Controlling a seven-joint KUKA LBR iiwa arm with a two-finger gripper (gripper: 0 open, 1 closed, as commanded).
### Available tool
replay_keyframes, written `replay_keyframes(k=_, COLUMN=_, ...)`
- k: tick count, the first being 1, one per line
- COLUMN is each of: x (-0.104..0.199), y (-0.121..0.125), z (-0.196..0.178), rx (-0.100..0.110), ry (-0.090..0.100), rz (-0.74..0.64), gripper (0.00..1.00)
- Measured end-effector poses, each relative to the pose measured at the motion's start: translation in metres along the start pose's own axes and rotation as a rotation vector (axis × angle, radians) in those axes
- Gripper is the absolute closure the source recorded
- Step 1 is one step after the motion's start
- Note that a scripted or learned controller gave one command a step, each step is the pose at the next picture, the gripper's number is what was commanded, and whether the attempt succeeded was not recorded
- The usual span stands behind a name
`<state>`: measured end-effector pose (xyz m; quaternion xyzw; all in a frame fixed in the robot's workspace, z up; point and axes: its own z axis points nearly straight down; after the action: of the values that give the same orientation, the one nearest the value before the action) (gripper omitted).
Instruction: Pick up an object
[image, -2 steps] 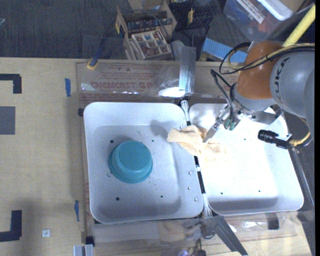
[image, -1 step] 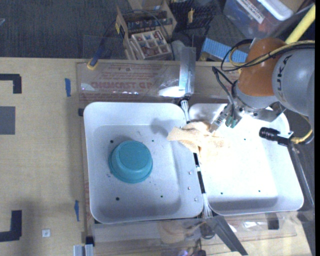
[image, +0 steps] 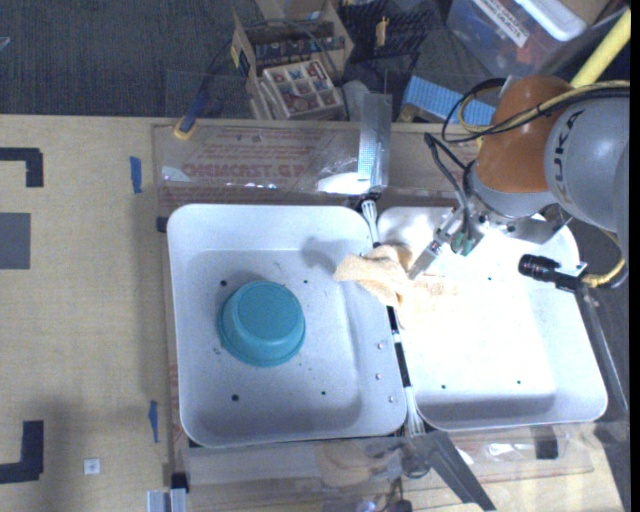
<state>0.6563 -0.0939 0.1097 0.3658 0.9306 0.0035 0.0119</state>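
Gripper (image: 432, 255), jaw state indiscernible, touches tan cloth (image: 375, 275) draped over the left bin (image: 200, 400) far-right rim; cloth may slip off.

Grey arm (image: 585, 150) reaches in from right, wrist angled down-left, gripper (image: 425, 262) low.

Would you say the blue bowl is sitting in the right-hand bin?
No, the blue bowl sits upside down in the left bin, well apart from the right bin.
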Motion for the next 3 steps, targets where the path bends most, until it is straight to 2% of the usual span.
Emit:
replay_keyframes(k=1, x=-0.005, y=0.003, z=0.020, rx=0.018, ry=0.023, rz=-0.032, gripper=0.00)
replay_keyframes(k=2, x=-0.007, y=0.007, z=0.008, rx=0.007, ry=0.009, rz=-0.034, gripper=1.00)
replay_keyframes(k=3, x=0.028, y=0.028, z=-0.075, rx=0.015, ry=0.013, rz=0.307, gripper=1.00)
